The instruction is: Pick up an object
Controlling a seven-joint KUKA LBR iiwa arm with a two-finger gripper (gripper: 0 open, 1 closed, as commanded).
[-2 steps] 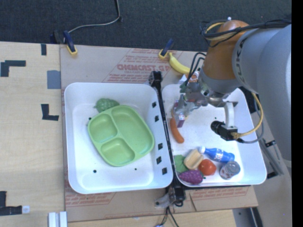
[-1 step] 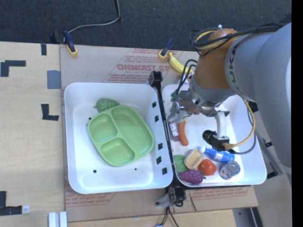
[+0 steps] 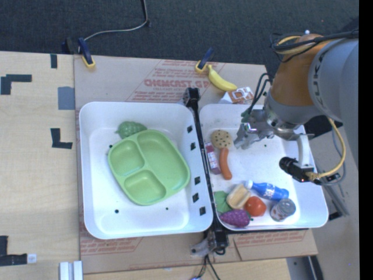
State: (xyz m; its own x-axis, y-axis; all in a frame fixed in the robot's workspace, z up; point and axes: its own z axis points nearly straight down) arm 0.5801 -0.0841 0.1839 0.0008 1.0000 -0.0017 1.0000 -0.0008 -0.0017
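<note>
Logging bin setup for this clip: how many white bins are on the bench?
2: the left bin holds the green tray; the right bin holds the toy food, under the gripper.

Robotics lab: taped bench [image 3: 35,156], twin bins [image 3: 93,168].

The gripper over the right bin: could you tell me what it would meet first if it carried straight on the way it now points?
Probably the round tan cookie. The gripper points towards the view's left and downward, and the cookie lies just beyond its tip. Depth is unclear, so it might touch the right bin floor first.
</note>
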